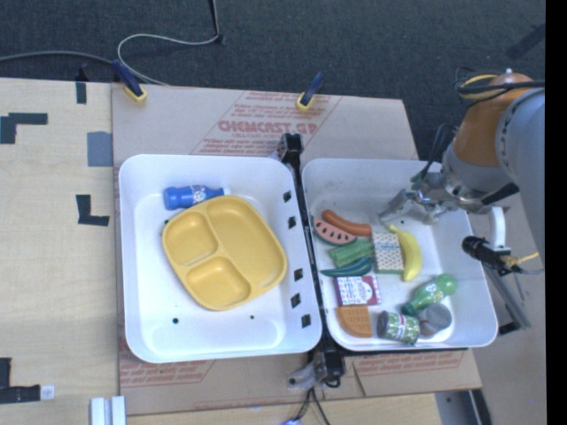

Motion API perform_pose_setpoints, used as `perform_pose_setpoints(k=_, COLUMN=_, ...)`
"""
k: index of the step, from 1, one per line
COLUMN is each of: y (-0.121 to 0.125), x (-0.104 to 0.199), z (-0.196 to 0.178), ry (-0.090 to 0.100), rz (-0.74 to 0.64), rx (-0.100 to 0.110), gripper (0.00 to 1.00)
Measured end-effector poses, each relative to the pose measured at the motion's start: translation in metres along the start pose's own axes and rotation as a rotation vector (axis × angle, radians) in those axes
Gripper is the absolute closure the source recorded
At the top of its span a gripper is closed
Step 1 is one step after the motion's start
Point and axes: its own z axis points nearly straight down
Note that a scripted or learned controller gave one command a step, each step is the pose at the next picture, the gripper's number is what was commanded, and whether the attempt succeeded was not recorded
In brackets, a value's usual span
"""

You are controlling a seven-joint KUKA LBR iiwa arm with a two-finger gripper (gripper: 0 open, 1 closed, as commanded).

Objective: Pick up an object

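Observation:
The right bin holds several small items. Among them are a hot dog, a green pepper, a banana, a patterned card, a red-and-white packet, an orange slice of toast, a green can and a green bottle. My gripper hovers over the bin's upper middle, just above the banana's top end. Its fingers are spread open with nothing between them.
The left bin carries a yellow divided plate and a blue bottle lying at its far edge. Black clips join the bins along the middle wall. Yellow clamps hold the cardboard behind.

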Motion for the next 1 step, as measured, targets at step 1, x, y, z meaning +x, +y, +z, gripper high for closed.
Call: perform_pose_setpoints(k=1, y=-0.1254, x=0.0259, z=0.0062, ry=0.001, rz=0.004, rx=0.000, gripper=0.00)
